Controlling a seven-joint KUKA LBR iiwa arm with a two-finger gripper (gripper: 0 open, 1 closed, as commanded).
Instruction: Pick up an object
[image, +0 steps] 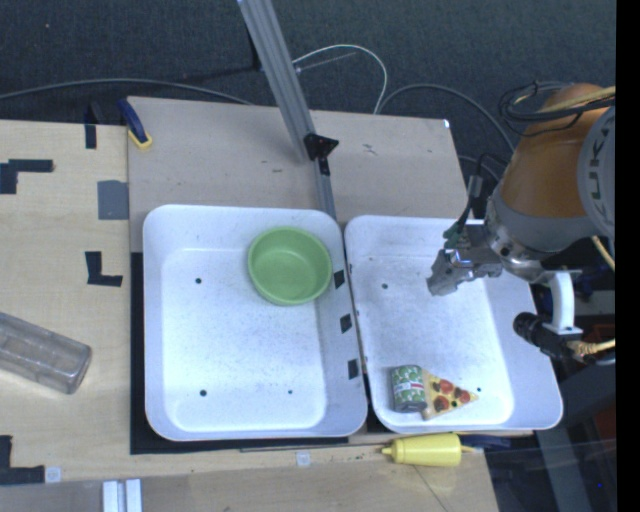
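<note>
Hovering over the upper part of the right bin (520, 400), the gripper (445, 278) hangs above bare white floor; whether its fingers are parted or closed cannot be told, and nothing shows between them. A small green can (407, 387) lies near that bin's front edge, touching a pizza-slice toy (447, 393). A green bowl (289, 265) sits in the left bin (200, 350). A yellow bottle (430, 450) lies on the bench just outside the right bin's front rim.

The bench holds two white bins (175, 400), one green bowl (289, 265), one small can (407, 388), one toy pizza slice (447, 394), one yellow bottle (428, 450), one clear plastic container (38, 352) and one blue-and-yellow clamp (133, 123).
</note>
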